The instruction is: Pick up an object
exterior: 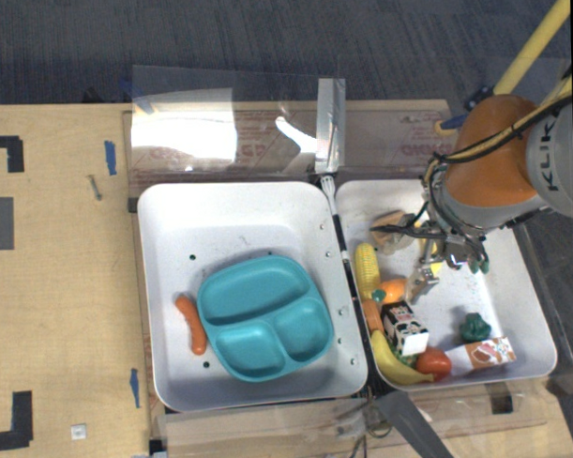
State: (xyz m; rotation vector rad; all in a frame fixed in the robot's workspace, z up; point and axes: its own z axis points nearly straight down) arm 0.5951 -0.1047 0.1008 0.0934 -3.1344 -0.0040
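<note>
1. Leftmost, on the desk [63, 278], the left bin [164, 218] holds a teal divided plate [263, 315] with an orange sausage-like toy [191, 324] just beside its left edge, long axis running near to far.
2. Next, the right bin [523, 290] carries the candidates: a yellow corn cob [366, 270] lying near to far along the left wall, an orange piece [392, 291] beside it, a black-and-white block [403, 328], a banana [393, 363] curving toward the near corner, a tomato [434, 363], a green piece [475, 327] and a small carton [491, 353].
3. Finally, the pincer [429, 273] hangs over the bin's middle, just right of the orange piece. Whether it is parted or closed I cannot tell, and nothing shows in its grip, so the pick looks not yet done.
</note>
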